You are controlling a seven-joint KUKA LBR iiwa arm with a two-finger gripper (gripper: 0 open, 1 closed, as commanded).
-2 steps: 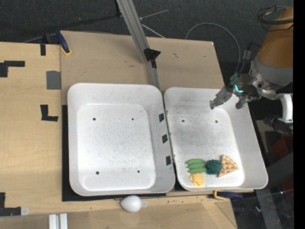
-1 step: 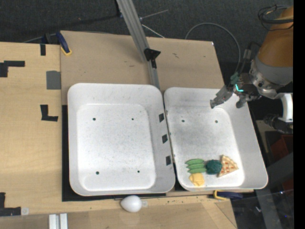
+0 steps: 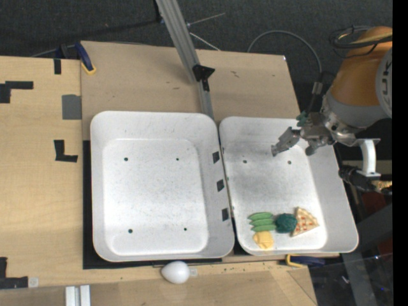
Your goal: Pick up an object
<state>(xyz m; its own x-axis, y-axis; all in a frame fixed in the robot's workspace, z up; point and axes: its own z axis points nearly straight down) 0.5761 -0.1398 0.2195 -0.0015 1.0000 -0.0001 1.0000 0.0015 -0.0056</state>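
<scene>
Four toy foods [image 3: 281, 222] lie below the gripper [image 3: 295, 144] (fingers apart, holding nothing).

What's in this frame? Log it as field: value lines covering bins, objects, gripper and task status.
left bin: white, shallow
right bin: white, holds the objects at its near end
objects: green pea pod, dark green broccoli, yellow piece, pizza slice
outside bins: white egg on bench edge
gripper: above right bin's far end, apart from the objects
task status: nothing picked yet
</scene>
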